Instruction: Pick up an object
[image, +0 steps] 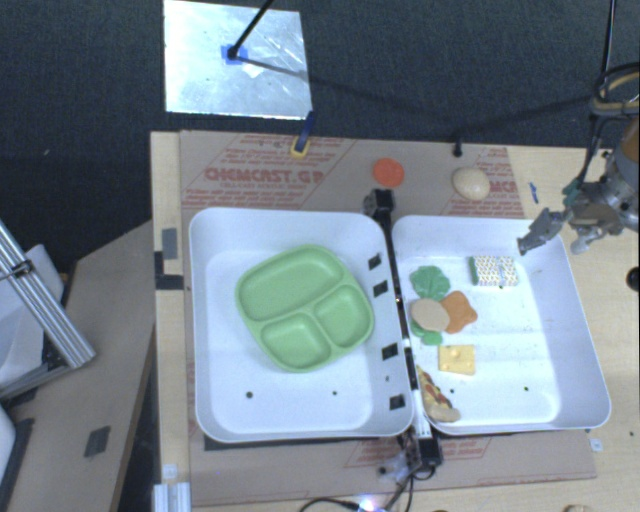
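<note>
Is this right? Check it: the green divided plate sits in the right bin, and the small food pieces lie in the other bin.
Not quite. The camera view shows the green divided plate in the left bin, not the right. The small food pieces do lie in the other bin, the right bin.

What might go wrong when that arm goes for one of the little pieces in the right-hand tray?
1. The tan oval piece, orange piece and green piece overlap, so the gripper may nudge or lift more than one.
2. The yellow square looks flat, so the fingers could slide off.
3. The piece by the divider lies against the right bin's wall, leaving little finger room.
</note>
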